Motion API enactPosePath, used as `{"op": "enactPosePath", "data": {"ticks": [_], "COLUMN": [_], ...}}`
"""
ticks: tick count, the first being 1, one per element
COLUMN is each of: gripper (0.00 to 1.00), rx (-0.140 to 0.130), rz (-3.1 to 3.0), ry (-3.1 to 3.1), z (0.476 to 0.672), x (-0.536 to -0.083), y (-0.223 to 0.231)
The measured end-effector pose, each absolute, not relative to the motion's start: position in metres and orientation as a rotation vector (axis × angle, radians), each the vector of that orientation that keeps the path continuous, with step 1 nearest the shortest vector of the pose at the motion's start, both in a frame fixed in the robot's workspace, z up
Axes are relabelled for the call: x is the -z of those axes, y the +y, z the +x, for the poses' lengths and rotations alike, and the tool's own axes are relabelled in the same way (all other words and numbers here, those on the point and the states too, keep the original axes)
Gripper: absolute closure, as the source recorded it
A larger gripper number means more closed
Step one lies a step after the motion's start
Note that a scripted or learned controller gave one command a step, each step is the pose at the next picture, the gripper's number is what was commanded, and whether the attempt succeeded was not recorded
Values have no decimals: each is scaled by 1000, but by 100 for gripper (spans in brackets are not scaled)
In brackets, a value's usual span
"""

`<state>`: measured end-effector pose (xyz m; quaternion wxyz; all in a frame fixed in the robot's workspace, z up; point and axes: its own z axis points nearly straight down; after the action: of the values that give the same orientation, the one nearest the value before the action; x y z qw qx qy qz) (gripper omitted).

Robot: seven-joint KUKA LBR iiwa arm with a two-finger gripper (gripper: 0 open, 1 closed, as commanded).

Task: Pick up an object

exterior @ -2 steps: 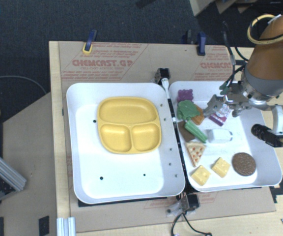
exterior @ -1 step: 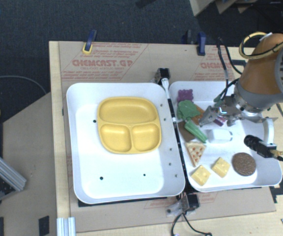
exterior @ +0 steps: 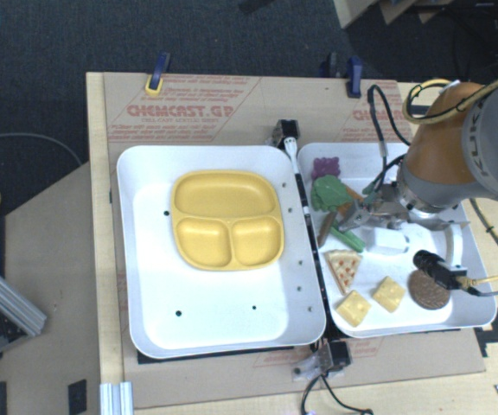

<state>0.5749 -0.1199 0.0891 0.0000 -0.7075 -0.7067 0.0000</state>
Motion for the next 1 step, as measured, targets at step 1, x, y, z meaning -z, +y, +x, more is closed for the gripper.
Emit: {"op": "enactPosePath", "data": {"ticks": [1], "gripper": [100], "rx": [5], "rz": [-2226], "ry": [-2221], "z": [575], "x": [-102], "y": [-120]}}
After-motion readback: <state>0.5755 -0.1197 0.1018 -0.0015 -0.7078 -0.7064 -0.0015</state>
